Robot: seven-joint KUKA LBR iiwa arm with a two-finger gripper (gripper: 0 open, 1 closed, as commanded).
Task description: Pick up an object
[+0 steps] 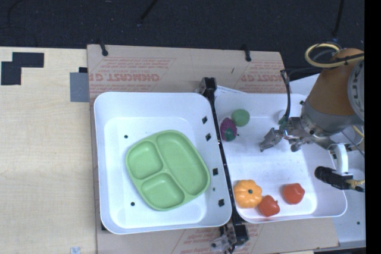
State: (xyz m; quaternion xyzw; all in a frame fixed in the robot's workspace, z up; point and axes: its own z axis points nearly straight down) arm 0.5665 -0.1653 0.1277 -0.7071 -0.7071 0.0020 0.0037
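The left bin (113, 128) on the counter carries a green divided plate (167, 169). The right bin (324, 208) holds a purple fruit (228, 128) and green ball (240, 117) near its far left corner, and an orange pumpkin (247, 193) and two red pieces (269, 206) along its near edge. The tool (271, 140) hangs over bare floor mid-bin, nothing visibly between its fingers, their spread unclear; I judge it should centre squarely over one isolated piece before descending.
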